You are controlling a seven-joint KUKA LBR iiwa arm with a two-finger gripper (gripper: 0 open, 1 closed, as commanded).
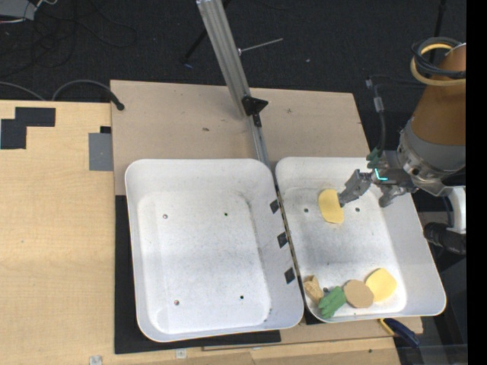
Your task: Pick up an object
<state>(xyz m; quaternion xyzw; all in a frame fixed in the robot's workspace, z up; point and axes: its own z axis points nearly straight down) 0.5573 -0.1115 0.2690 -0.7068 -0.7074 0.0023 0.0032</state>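
Observation:
In the upper part of the right bin [396, 242], my gripper [372, 192] hangs with its two fingers spread apart and nothing between them. A pale yellow piece [330, 206] lies on the bin floor just left of and below the left finger [351, 188]; whether they touch I cannot tell. Along the bin's front edge lie a yellow round piece [381, 284], a tan disc [358, 293], a green object [332, 303] and a small tan chunk [311, 286].
The left bin [152, 204] stands beside the right one, with black clips on the shared rim [280, 238]. A metal rail [228, 59] slants up behind the bins. The grey and orange arm [441, 120] comes in from the right.

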